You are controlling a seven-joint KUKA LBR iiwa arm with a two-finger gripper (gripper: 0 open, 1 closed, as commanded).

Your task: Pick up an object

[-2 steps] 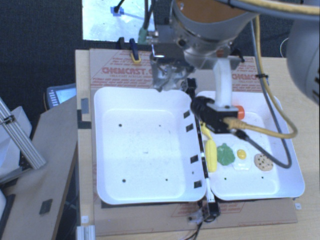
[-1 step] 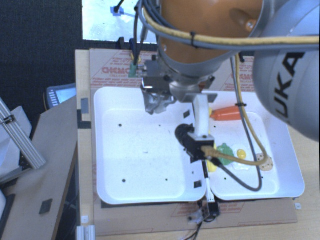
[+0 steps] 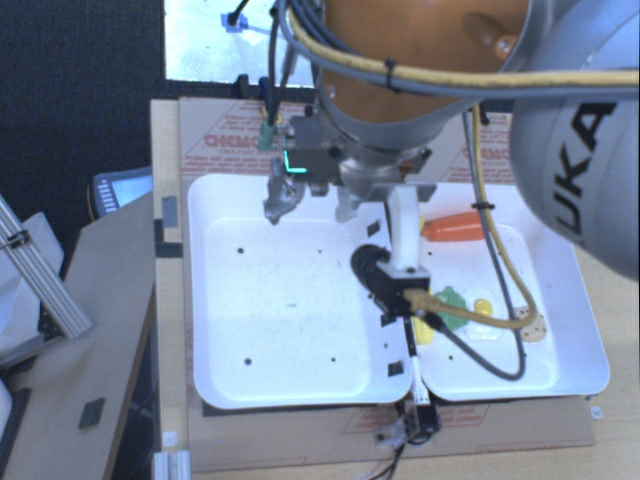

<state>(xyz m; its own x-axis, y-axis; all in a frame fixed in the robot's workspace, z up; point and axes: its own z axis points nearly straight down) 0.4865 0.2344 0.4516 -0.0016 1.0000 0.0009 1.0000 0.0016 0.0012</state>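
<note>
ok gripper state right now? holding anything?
Gripper: over the back edge of the left bin, fingers apart, open, nothing between them. The orange object lies in the right bin.

Orange, green and yellow pieces in the right bin

An orange carrot-shaped object [image 3: 455,228] lies on its side near the right bin's [image 3: 560,298] far wall. Nearer the front sit a green object [image 3: 452,301] and a yellow object [image 3: 483,307] close together, partly behind cables.
</note>
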